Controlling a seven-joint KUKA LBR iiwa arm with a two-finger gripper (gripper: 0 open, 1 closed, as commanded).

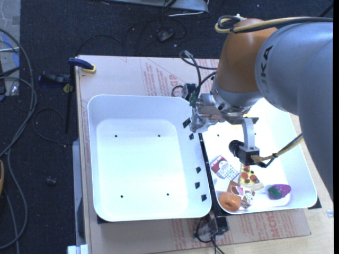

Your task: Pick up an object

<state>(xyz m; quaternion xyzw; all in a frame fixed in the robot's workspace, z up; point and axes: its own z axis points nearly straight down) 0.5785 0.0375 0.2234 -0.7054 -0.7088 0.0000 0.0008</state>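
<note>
The grey arm with the orange band reaches in over the right-hand shallow white plastic bin [296, 168]. Its two-finger gripper [197, 121] hangs at that bin's far left corner, right over the seam where it meets the left-hand shallow white plastic bin [106, 142]. From this slant the wrist and its fittings cover the tip, so I cannot tell whether the gripper is released or clenched. Nothing can be seen in its grasp, and whether it touches the bin rim cannot be made out either.

There are two bins side by side, and the gripper sits just above the line between them. Five small things, one of each kind, lie in the right bin. All of them are on the near side of the gripper and well apart from it.

- A small red-and-white printed packet [223, 168] is the closest to the gripper, nearer the viewer and slightly to its right.
- A yellow-and-red wedge-shaped toy like a pizza slice [249, 178] lies just beyond that packet, further from the gripper.
- A second red-and-white patterned packet [244, 193] lies right against the wedge, on its near side.
- A round orange fruit-like toy [229, 201] sits at the bin's near rim, beside the second packet.
- A purple-and-green lumpy toy [278, 191] is the furthest from the gripper, off to the right of the cluster.
</note>
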